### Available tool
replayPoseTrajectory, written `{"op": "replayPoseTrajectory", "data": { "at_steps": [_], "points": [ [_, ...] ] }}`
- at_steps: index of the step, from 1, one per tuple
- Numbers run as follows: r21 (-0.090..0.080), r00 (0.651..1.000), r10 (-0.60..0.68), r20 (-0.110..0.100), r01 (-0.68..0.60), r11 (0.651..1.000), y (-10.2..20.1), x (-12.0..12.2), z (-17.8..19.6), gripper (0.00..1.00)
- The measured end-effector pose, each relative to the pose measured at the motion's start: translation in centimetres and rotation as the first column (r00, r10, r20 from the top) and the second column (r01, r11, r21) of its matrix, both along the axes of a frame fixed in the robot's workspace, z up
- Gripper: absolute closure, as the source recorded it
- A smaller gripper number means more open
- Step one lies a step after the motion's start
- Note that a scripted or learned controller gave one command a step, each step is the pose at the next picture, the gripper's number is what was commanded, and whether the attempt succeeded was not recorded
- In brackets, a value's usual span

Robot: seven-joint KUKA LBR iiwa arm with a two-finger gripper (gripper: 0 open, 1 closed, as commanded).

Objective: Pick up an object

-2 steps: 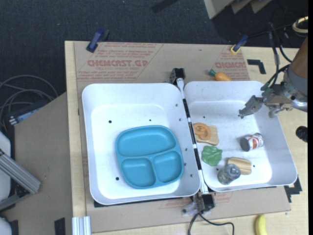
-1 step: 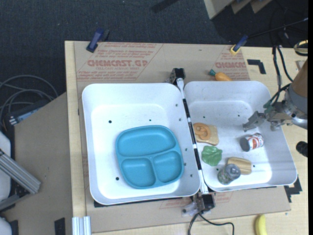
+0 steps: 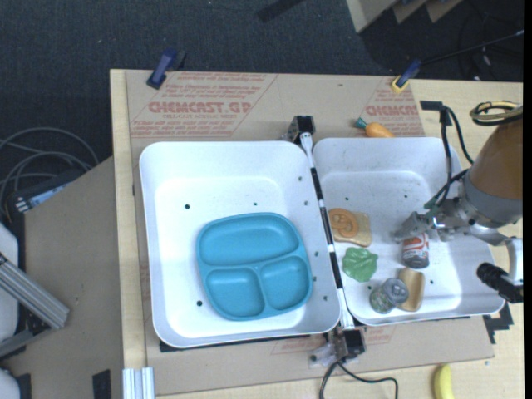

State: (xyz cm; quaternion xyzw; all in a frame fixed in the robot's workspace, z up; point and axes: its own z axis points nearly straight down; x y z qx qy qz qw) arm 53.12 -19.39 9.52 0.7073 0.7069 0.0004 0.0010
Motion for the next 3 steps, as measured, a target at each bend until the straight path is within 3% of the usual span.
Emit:
{"op": "replayPoseTrajectory", "data": {
  "at_steps": [1, 2, 3],
  "points": [
    [0.002, 1.0, 0.001, -0.004, -0.001, 1.0, 3.3, -1.4, -1.1, 0.0],
    [0.0, 1.0, 0.001, 0.001, -0.001, 1.0, 3.3, -1.3, 0.0, 1.0],
    [0.001, 1.0, 0.002, -0.001, -0.002, 1.0, 9.3, -5.1, 13.1, 1.0]
  ]
}}
